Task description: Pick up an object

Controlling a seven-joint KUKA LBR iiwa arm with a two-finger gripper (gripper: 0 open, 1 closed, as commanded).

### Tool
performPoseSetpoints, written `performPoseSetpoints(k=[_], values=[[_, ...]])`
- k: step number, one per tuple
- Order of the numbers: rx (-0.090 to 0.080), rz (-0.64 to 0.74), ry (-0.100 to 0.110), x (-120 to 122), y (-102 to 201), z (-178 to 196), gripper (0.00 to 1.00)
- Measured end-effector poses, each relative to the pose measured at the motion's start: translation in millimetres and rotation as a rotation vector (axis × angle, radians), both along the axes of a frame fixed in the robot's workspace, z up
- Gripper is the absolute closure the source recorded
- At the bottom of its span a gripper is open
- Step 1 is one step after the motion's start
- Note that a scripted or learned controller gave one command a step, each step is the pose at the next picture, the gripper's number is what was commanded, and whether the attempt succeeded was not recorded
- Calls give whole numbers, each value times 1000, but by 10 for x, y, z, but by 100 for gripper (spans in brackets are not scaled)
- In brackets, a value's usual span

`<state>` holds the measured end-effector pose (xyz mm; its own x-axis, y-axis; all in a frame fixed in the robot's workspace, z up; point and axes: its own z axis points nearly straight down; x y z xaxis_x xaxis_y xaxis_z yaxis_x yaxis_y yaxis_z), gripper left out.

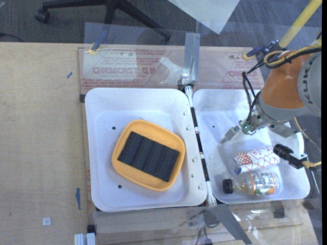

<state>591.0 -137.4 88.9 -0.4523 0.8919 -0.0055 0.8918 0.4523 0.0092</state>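
My gripper (244, 130) hangs over the middle of the right bin (214, 108), below the grey arm with its orange band (286, 88). Just in front of it lies a red-and-white patterned cup (256, 158) on its side. A clear bottle (253, 184) with a black cap and an orange label lies along the bin's front wall. Nothing shows in the gripper, which sits a little behind and to the left of the cup. In the left bin (102, 111) rests a yellow tray (122, 142) with a black ribbed pad (150, 156) in it.
A metal divider (190, 60) stands between the bins at the back. Cables (250, 98) loop from the arm over the right bin's rear. The wooden bench top (36, 137) spreads to the left. An office chair base (102, 9) stands beyond the bench.
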Motion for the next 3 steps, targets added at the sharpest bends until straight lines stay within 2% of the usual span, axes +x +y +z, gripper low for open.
performPoseSetpoints(k=[1, 2, 3], values=[[2, 14, 2, -711, 175, 1, 0], [3, 6, -5, -697, 147, 113, 100], [1, -52, 9, -527, 745, 1433, 100]])
